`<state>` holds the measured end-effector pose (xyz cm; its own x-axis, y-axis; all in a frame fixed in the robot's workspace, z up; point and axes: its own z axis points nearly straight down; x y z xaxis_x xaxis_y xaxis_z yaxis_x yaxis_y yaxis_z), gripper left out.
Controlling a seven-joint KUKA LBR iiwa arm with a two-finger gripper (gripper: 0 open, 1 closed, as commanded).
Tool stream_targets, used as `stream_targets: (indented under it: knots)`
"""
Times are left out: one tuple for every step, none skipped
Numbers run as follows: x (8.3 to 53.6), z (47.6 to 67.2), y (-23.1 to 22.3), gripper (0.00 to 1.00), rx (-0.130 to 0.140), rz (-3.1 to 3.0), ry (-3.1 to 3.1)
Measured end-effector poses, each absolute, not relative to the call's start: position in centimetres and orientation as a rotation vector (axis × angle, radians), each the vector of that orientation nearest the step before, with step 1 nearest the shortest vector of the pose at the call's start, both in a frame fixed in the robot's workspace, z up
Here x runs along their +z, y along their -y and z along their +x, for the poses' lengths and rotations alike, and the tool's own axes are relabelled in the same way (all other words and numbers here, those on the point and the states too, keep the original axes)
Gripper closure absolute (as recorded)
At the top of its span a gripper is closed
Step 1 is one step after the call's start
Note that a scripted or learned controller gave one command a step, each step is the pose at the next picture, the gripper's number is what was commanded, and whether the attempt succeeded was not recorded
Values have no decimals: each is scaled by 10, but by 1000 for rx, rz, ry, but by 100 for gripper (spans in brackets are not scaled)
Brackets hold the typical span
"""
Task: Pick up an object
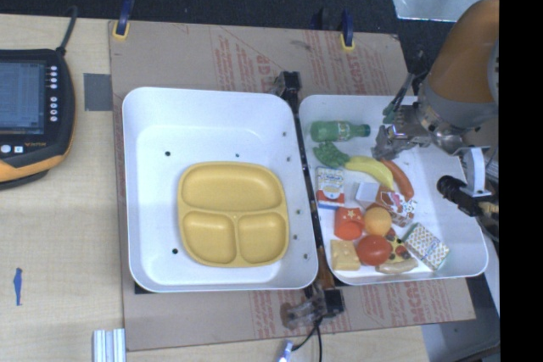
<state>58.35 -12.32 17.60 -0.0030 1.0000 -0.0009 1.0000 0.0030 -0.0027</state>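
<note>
White plastic bins sit side by side. At nine o'clock, the left bin (144, 119) holds a yellow three-compartment tray (232, 212). At three o'clock, the right bin (462, 254) holds a green bottle (337, 131), a banana (373, 169), a tomato (372, 249) and other toy food. Above its two o'clock corner hangs the gripper (392, 140), just beside the banana; whether it is open cannot be made out.

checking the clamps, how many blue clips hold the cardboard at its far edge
2: one blue clip at the cardboard's far left corner, another blue clip further right along that edge, above the right bin. Others may be hidden.
</note>
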Motion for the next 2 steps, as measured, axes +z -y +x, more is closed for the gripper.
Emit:
stream_targets:
  knots:
    - [175, 583, 123, 0, 5, -2217, 2223]
    - [111, 588, 163, 0, 6, -2216, 2223]
